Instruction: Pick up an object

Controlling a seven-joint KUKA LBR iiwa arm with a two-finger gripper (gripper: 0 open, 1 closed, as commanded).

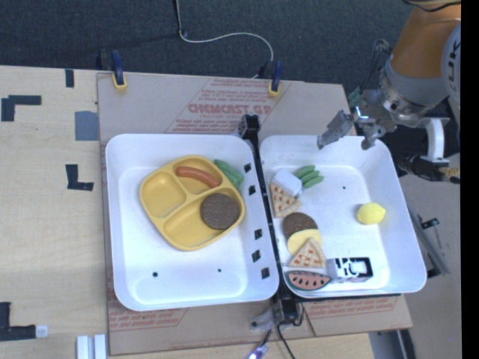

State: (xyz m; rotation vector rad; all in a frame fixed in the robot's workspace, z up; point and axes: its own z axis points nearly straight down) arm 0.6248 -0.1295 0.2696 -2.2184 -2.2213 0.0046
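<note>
My gripper (350, 133) hangs above the far edge of the right bin (397, 200), its two fingers spread open with nothing between them. Below it in that bin lie a green bean pod (307, 175), a white wedge (286, 183), a waffle slice (283, 200), a brown patty (299, 222), a yellow wedge (303, 240), a second waffle slice (308, 256), a watermelon slice (308, 280), a black-and-white item (352, 268) and a lemon (370, 214). The lemon lies alone toward the right side.
The left bin (127, 268) holds a yellow divided plate (161, 200) with a sausage (197, 175) and a brown patty (220, 211); a green item (229, 172) lies beside it. A black divider (257, 200) runs between the bins. Two clamps (118, 72) (275, 78) hold the board's far edge.
</note>
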